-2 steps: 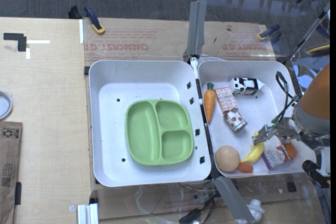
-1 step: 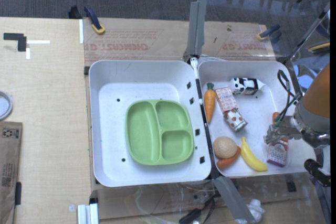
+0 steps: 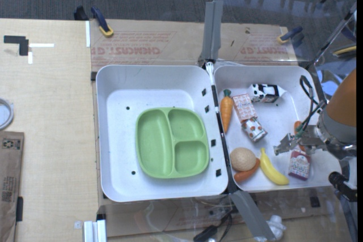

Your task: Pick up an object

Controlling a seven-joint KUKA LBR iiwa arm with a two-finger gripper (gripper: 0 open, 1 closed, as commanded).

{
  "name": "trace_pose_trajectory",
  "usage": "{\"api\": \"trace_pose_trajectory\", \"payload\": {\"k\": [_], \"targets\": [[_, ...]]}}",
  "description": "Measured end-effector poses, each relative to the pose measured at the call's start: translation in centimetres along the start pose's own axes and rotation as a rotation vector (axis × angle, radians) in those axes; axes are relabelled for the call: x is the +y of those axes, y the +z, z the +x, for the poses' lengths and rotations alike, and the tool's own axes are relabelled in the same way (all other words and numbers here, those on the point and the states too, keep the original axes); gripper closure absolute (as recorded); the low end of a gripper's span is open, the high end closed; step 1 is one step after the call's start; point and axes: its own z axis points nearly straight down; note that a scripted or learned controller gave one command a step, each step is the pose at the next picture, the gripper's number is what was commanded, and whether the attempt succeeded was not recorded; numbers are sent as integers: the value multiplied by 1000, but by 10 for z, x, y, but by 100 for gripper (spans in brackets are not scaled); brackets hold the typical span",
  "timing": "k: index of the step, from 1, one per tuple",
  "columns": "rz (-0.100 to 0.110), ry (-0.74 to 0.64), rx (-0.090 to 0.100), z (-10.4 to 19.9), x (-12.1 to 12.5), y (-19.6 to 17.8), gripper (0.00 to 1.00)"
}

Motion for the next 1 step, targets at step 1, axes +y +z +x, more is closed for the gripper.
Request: {"api": "trace_pose_trajectory", "payload": {"k": [1], "targets": [[0,3,0,0,0,-9,100]]}}
